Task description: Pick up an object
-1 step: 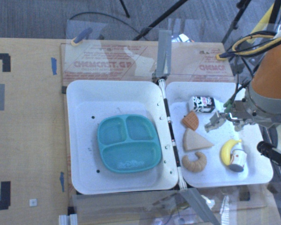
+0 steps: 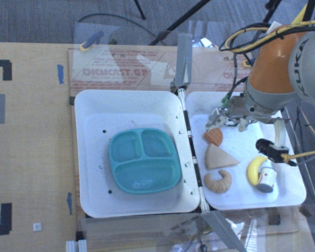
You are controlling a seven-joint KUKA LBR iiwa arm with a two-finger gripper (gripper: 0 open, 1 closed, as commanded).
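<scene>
Starting at your left: the tan surface (image 2: 31,156) carries black corner marks and small blue tape tabs. Next over, the left bin (image 2: 89,109) holds a teal divided plate (image 2: 145,160), lying flat with its three compartments facing up, a little right of the bin's middle. Behind both bins you've got a clear sheet with red lettering (image 2: 121,72), lying flat on the surface.

Cross the divider and you're in the right bin (image 2: 296,193), where all the pickable items sit. Nearest the divider, a small waffle-patterned orange piece (image 2: 214,136); just below it a tan wedge (image 2: 219,157); below that a croissant (image 2: 218,181), curled toward the front wall. Further right, a yellow banana (image 2: 255,169) touches a small white can (image 2: 267,178) near the bin's right wall.

Above those, your end effector (image 2: 224,117) hangs over the back part of the right bin, just up and right of the waffle piece. Whether it's spread or pressed together, you can't tell from here; nothing shows pinched in it. The grey arm with its orange band (image 2: 273,62) comes in from the right, with cables looping above.
</scene>
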